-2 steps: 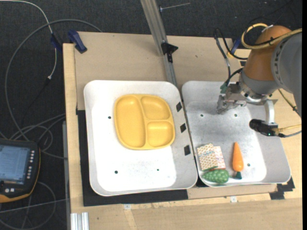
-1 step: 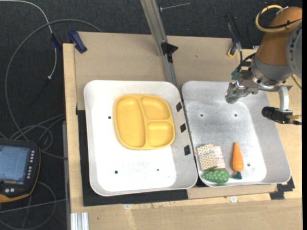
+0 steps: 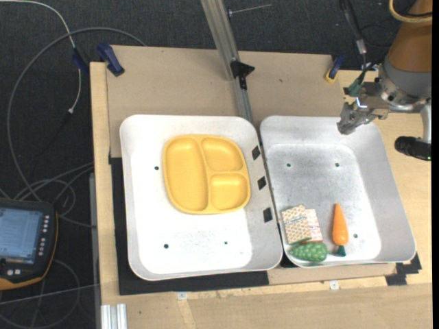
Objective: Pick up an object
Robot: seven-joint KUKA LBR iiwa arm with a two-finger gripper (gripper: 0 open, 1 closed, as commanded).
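The right bin (image 3: 322, 177) holds three small things near its front edge: a patterned beige packet (image 3: 301, 224), an orange carrot toy (image 3: 339, 225) and a green bumpy vegetable toy (image 3: 308, 252). My gripper (image 3: 348, 123) hangs over the bin's far right corner, well away from those objects. Nothing shows between its fingers.
The left bin (image 3: 144, 204) carries a yellow divided tray (image 3: 205, 173). A metal post (image 3: 223, 33) slants up from between the two bins at the back. Blue clamps (image 3: 110, 59) sit on the bench's rear corners. A tablet (image 3: 24, 235) lies off the bench at the left.
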